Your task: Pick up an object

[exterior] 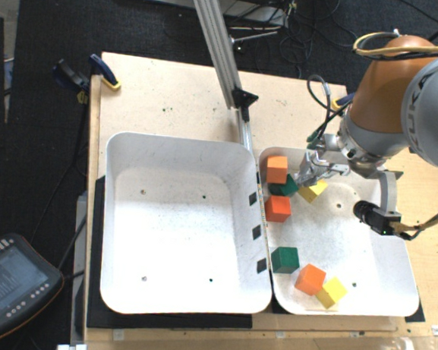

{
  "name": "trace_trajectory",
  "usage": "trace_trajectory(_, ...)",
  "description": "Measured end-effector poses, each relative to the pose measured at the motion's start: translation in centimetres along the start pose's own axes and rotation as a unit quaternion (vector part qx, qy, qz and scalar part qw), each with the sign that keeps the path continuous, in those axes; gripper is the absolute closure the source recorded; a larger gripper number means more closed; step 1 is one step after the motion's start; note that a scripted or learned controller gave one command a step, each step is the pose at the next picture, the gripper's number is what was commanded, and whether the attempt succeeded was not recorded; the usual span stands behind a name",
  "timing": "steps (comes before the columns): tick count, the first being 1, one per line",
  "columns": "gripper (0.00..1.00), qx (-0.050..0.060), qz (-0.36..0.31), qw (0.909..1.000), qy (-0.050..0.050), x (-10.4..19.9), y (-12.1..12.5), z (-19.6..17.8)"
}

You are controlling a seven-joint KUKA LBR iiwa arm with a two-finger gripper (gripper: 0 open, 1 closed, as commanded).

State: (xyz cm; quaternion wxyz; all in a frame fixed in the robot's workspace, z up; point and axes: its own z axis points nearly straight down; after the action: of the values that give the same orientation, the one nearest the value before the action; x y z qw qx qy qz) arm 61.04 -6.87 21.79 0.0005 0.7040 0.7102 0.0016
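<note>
Camera view: the gripper (308,176) is hanging over the upper part of the right bin (377,287), right of centre in the frame. Whether it is apart or together cannot be told. A yellow block (313,190) is lying just below and right of it, possibly touching, its long axis slanting up to the right. A green block (283,186) is sitting just left, between two orange blocks (277,169) (278,207). Judgement: the yellow block is the nearest candidate.
</note>
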Motion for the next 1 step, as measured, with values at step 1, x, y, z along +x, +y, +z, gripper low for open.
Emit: trace_trajectory(1, 1.00, 0.002, 0.001, 1.0000, 0.000, 4.95, 0.40, 0.58)
